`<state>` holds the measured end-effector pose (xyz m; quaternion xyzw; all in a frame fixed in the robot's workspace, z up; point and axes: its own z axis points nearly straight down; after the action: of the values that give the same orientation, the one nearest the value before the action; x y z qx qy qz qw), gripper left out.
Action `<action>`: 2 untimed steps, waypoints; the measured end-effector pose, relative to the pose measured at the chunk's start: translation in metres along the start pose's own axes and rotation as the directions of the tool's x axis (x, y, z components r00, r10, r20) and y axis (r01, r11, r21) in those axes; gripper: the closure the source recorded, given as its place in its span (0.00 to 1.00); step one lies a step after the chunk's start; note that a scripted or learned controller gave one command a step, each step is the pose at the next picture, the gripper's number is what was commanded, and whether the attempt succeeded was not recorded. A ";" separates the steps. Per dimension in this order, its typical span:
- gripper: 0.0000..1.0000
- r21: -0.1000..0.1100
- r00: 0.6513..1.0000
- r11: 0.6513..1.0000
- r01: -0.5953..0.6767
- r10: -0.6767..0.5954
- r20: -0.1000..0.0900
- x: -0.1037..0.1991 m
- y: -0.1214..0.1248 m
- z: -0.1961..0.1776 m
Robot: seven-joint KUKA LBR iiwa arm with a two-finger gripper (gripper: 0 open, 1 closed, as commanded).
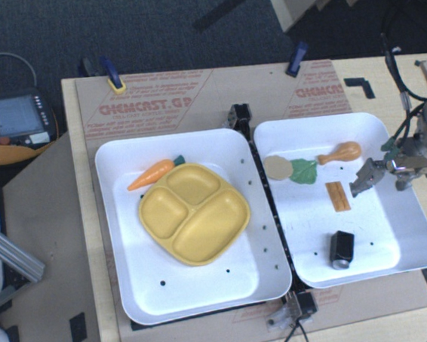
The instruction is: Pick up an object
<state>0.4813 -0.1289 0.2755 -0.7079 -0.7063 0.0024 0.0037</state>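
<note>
The right bin [415,248] holds several small items. A tan round disc [278,168] lies beside a green leafy piece [303,171]. A brown drumstick [340,153] rests near the bin's far side. An orange-brown flat strip [338,196] lies in the middle, and a black block [341,248] sits nearer the front. My gripper [380,171] hangs over the right part of this bin, just right of the strip, with nothing seen in it. In the left bin [122,237], an orange carrot [150,174] lies against a yellow divided plate [194,212].
Both bins stand on a cardboard-covered bench [190,93] held by blue clamps [115,76] at the back. A pendant with a screen [12,119] lies off the bench at far left. Cables [400,71] hang near the arm at the right edge.
</note>
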 end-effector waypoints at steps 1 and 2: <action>0.00 -0.009 1.000 1.000 0.003 -0.003 0.002 0.000 0.002 -0.004; 0.00 -0.002 1.000 1.000 0.003 -0.003 -0.001 0.008 0.008 0.046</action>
<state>0.4894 -0.1213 0.2298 -0.7070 -0.7072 0.0017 0.0032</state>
